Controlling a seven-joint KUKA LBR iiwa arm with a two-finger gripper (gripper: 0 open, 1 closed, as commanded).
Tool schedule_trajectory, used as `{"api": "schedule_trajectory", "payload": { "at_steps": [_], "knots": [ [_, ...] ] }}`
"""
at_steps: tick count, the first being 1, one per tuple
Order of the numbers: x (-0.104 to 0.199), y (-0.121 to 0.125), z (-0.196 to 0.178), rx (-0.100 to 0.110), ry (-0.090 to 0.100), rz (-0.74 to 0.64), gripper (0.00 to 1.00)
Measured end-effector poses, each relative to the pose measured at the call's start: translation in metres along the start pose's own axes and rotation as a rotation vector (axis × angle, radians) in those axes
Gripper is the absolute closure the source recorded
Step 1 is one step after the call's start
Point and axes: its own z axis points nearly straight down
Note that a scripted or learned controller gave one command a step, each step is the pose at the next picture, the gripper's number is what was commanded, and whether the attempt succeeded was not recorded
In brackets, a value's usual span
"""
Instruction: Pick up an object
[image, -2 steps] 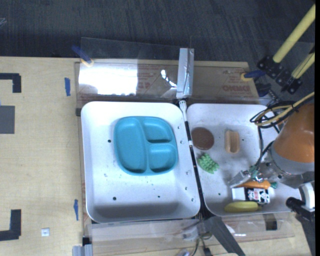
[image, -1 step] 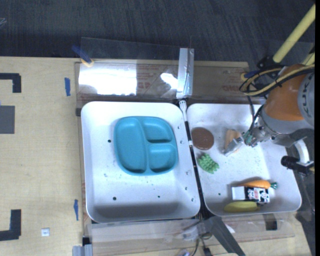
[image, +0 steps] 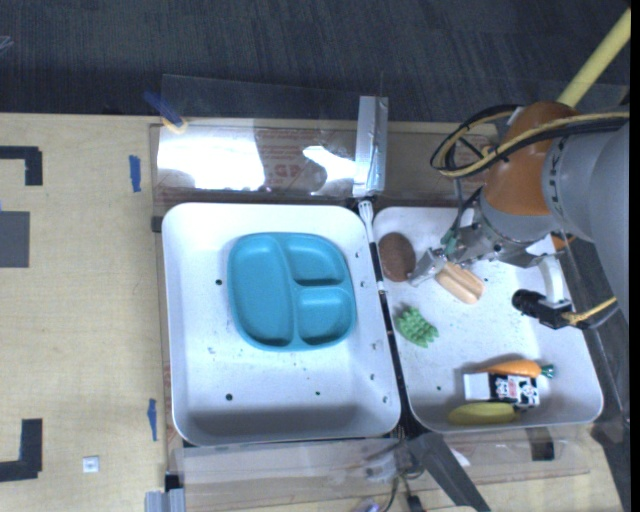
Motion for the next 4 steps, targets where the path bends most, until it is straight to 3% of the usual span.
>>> {"api": "schedule_trajectory", "payload": {
  "at_steps": [1,2,3,4],
  "knots": [
    [-0.025,-0.029,-0.001,0.005,0.001,-0.197,0.00],
    [-0.001,-0.003,0.000,0.002,-0.001,-0.011,0.00],
    [-0.037,0.010,0.000,0.004,-0.001,-0.003,0.00],
    [0.000,-0.015,-0.001,0.005,0.002,-0.104,0.00]
  ]
}}
